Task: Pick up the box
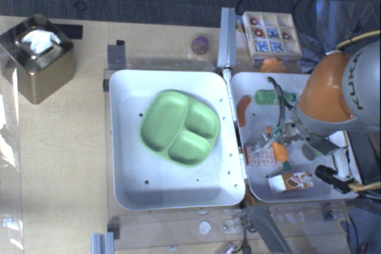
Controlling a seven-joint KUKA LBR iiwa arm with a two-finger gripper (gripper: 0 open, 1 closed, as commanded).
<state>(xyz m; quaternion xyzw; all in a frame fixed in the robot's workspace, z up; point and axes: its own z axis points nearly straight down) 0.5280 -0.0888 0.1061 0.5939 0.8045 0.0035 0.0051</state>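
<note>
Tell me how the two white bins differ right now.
The left bin holds one big green divided plate; the right bin holds many small things, including a small box and a green marker. The arm reaches over the right bin, not the left bin. Both are shallow, white and side by side.

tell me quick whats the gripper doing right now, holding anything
Gripper: low in the right bin among the clutter; open or shut cannot be told, and nothing is visibly held.

Legible markings: partial white lettering "KU" on the grey arm [362,92] casing at right; print on the small packages is too small to read.
</note>
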